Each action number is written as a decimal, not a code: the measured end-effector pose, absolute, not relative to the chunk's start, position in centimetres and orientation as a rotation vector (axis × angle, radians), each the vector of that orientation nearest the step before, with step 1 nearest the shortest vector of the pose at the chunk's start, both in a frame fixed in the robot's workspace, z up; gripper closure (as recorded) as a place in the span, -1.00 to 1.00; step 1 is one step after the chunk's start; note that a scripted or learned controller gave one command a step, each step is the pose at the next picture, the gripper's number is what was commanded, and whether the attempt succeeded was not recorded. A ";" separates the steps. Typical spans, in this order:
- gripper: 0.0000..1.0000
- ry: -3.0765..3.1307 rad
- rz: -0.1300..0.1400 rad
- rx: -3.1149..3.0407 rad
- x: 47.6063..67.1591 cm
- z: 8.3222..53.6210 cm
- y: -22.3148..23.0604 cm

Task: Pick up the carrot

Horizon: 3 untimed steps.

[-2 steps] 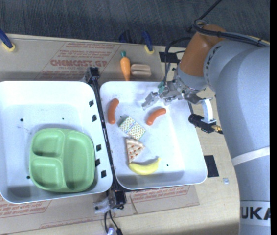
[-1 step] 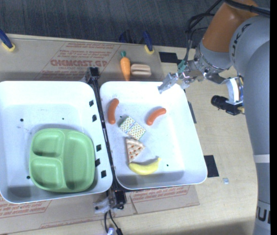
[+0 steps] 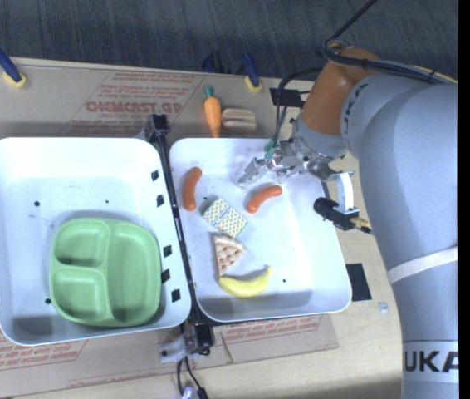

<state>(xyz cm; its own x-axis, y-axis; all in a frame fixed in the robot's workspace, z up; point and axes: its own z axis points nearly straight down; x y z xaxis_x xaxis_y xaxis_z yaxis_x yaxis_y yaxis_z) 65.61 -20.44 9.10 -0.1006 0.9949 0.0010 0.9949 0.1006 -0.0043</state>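
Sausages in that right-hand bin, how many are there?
2. One sausage lies upright near the right bin's left wall; the other sausage lies slanted mid-bin, just below the gripper.

The grey arm [image 3: 409, 189] comes in from the right, its thick body filling the right side from near to far. Toward the far end it bends leftward, where the orange band [image 3: 330, 94] wraps it just above the wrist. Beyond the band the wrist tilts down and to the left, ending in the pincer [image 3: 256, 169], a small metallic part low at the far right. A black cable [image 3: 368, 7] runs off the wrist toward the far side.
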 end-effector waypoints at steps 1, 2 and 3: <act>-1.00 -2.513 0.001 -1.888 65.7 10.2 -21.0; -1.00 -2.330 0.002 -2.107 65.6 21.5 -14.8; -1.00 -1.989 0.004 -2.429 65.6 10.6 -19.2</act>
<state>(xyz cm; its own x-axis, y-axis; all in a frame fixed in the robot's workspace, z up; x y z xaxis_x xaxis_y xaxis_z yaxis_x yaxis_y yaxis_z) 65.65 -19.22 10.62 0.1975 0.9803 -0.0006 0.9803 -0.1975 -0.0032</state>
